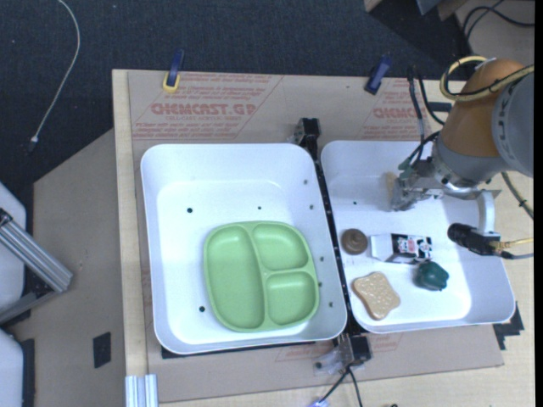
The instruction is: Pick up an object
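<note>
The right bin (365, 164) holds a small round brown piece (354, 242), a black and white packet (411, 247), a dark green lump (433, 275) and a tan cracker-shaped piece (376, 294). My gripper (405, 195) hangs over the bin's back half, pointing down, a short way behind the packet and the brown piece. Nothing shows between its tips, and the wrist hides how they stand. The arm's orange band (475, 108) sits above it at the right.
The left bin (170, 181) carries a light green divided plate (260, 274) with three compartments. A black divider clip (307, 131) sits between the bins at the back. Blue and yellow clamps (174, 70) hold the cardboard base at its far edge.
</note>
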Controlling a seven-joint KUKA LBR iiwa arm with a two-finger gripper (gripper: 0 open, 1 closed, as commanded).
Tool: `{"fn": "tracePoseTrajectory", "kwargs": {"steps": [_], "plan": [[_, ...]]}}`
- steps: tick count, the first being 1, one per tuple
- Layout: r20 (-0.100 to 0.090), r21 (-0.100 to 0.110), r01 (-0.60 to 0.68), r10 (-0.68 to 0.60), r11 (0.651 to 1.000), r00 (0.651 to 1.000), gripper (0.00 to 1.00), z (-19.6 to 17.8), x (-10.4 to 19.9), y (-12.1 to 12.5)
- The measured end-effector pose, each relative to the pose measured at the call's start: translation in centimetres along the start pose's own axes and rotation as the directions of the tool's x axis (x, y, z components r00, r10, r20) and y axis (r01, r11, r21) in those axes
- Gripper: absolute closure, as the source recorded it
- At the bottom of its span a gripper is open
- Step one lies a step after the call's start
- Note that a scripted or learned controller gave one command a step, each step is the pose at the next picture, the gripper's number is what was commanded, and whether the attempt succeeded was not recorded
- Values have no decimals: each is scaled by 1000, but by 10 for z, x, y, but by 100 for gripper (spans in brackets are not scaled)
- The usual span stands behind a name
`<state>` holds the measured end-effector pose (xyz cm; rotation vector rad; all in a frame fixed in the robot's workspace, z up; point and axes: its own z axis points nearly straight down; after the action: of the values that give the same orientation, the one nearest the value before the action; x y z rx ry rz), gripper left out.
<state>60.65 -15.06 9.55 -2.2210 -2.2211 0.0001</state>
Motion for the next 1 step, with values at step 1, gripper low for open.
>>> {"fn": "tracePoseTrajectory", "kwargs": {"steps": [1], "plan": [[2,-6,1,-1,1000,1000,100,-47,7,-4]]}}
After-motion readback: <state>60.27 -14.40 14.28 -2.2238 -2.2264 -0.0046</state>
